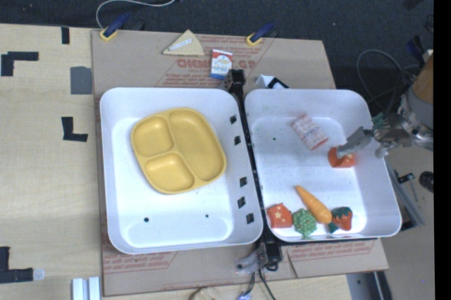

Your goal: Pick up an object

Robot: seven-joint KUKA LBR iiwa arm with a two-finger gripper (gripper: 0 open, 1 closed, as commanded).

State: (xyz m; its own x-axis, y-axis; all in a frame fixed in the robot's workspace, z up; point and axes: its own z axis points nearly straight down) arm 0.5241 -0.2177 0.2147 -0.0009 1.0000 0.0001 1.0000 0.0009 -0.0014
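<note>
My gripper (354,142) reaches in over the right rim of the right bin (282,105), low over its right half. A small red-orange object (342,160) lies directly at its tip; whether the gripper touches it cannot be told. A pale pink packet (308,130) lies to the gripper's left. Along the bin's front edge are an orange carrot (313,203), a red toy (280,215), a green toy (304,222) and a red-and-green toy (342,218).
The left bin (116,151) holds a yellow divided plate (178,149). Behind the bins on the cardboard stand a small red-and-white carton (221,65) and a tan wedge (184,45). A black divider (243,151) runs between the bins.
</note>
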